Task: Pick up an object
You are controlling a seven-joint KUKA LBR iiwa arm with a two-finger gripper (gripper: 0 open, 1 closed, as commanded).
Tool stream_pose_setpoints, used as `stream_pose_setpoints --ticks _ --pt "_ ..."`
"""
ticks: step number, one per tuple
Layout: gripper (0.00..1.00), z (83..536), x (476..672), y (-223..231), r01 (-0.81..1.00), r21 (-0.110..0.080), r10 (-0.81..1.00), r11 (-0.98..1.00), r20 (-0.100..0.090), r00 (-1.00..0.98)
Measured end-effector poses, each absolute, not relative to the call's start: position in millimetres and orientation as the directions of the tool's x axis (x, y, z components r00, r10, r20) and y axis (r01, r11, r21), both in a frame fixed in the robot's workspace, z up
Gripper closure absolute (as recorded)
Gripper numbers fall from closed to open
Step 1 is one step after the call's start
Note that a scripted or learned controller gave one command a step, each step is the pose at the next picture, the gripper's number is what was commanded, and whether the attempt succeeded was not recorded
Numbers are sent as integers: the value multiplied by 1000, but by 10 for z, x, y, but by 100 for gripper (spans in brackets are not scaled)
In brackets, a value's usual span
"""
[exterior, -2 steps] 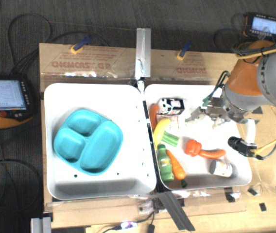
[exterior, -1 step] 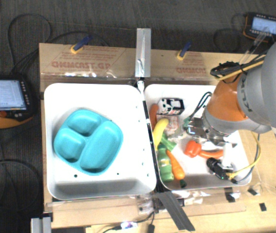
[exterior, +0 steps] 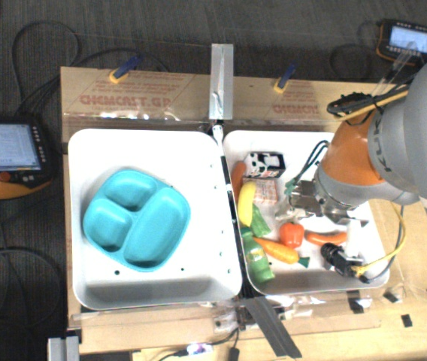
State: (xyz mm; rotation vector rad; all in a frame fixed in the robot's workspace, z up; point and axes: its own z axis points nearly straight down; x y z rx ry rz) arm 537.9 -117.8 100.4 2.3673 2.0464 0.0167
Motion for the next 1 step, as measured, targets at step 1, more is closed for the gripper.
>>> stream_pose_setpoints --ticks 1 --pt "100 1990 5514 -651 999 -3 999 -33 -1 33"
